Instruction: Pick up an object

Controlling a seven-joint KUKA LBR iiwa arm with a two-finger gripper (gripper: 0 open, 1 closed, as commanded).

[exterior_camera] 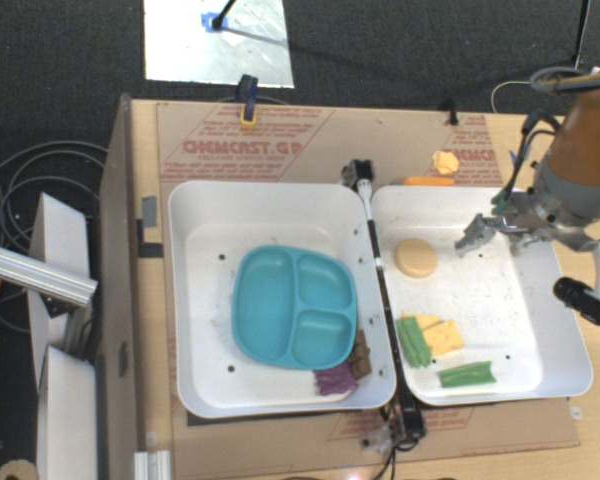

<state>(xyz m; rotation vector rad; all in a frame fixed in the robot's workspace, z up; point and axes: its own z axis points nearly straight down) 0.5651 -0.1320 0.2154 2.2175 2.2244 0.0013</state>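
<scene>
left bin [195,268]: plate [293,306] | right bin [555,358]: bun [416,258] behind cheese [442,336], pincer [495,233] right of bun

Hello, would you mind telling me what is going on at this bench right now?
A KUKA arm reaches in from the right, its gripper above the right bin with its fingers spread and nothing between them. The tan round piece lies just left of it, apart from the fingers. Nearer the front of that bin lie a green bean pod, a yellow wedge and another green piece. The left bin holds a teal divided plate, with a purple item at its edge.
</scene>
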